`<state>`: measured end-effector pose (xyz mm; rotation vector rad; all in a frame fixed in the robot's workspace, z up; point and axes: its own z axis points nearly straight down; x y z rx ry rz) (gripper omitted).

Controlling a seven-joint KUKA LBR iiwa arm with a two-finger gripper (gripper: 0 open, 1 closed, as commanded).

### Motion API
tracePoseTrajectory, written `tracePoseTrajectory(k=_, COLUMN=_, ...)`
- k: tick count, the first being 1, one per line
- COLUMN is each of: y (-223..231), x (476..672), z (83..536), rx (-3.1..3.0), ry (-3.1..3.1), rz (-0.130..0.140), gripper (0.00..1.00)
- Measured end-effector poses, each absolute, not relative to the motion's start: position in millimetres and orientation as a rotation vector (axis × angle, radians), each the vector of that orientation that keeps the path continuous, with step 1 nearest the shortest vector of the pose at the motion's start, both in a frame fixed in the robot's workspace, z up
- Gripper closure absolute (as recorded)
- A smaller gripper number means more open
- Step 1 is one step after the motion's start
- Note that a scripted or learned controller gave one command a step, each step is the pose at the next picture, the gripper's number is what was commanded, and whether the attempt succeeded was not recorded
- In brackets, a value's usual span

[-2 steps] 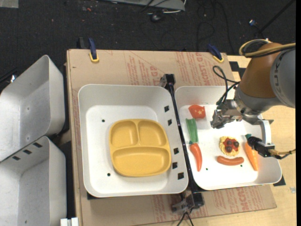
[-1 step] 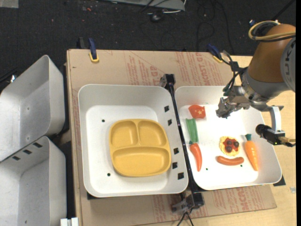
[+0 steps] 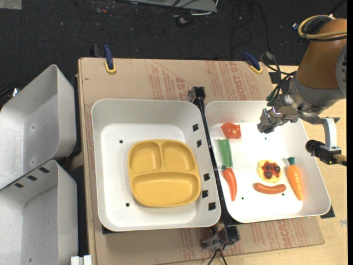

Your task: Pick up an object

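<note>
Overhead, the worktop (image 3: 143,73) is covered with a brown sheet bearing red printed lettering, seen upside down and too broken up to read with certainty. Blue-and-yellow clamps (image 3: 110,59) hold it at the far edge. Two shallow white bins sit side by side on it. The left bin (image 3: 110,120) holds a yellow divided plate (image 3: 164,173) with three compartments, lying flat near the bin's middle. The right bin (image 3: 314,164) holds the small toy foods: a red strawberry-like piece (image 3: 231,130) near the far left part, a green strip (image 3: 224,152) just below it along the left wall, and a red chili pepper (image 3: 230,183) directly nearer than the green strip. Toward the right lie a small yellow tart with dark berries (image 3: 269,170), a red sausage (image 3: 269,189) just in front of it, and an orange carrot (image 3: 295,180) with a green top, beside both. The grey arm with its orange band (image 3: 322,54) comes in from the right, and the claw (image 3: 267,121) hangs over the far part of the right bin, apart from the strawberry piece and well apart from the other foods. Its dark tip is too small and shadowed to tell whether it is spread or pressed together; nothing is visibly between it. Further white bins (image 3: 33,148) stand off the worktop at the left.
</note>
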<state>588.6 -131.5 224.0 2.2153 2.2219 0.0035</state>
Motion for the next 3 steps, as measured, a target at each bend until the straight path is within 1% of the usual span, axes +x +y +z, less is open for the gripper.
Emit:
tracePoseTrajectory(k=1, y=-85, x=576.6, z=219, rx=2.216, ry=2.231, rz=-0.001, gripper=1.00)
tracePoseTrajectory(k=3, y=28, x=565.7, z=241, rx=2.212, ry=2.232, rz=0.003, gripper=1.00)
